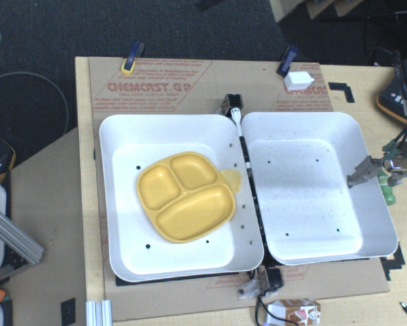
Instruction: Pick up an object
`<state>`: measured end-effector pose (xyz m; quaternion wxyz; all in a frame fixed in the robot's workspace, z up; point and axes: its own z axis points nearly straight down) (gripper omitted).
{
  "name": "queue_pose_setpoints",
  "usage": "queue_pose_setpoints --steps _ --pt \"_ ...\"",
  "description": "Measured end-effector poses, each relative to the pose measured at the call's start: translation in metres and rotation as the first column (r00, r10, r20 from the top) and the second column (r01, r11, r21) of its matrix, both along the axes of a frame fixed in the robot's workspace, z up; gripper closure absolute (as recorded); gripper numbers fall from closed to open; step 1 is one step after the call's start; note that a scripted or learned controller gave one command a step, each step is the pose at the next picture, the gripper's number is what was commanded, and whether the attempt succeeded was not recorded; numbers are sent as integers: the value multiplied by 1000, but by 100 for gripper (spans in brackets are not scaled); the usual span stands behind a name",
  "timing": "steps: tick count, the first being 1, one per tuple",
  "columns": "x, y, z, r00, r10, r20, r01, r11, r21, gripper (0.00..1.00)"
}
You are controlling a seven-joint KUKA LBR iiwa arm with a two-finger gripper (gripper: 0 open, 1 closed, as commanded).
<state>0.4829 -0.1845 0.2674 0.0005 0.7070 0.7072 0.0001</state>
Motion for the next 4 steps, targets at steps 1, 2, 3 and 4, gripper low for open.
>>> queue_pose_setpoints --steps 1,2,3,4 --pt "-2 43 201 1000 5 21 -4 1000 -4 0" --pt "-2 42 203 1000 2 5 -2 1000 -3 100" --pt "-5 71 86 1000 2 -13 -2 1000 4 100" --pt "-6 -20 8 1000 -9 -9 9 1000 0 100"
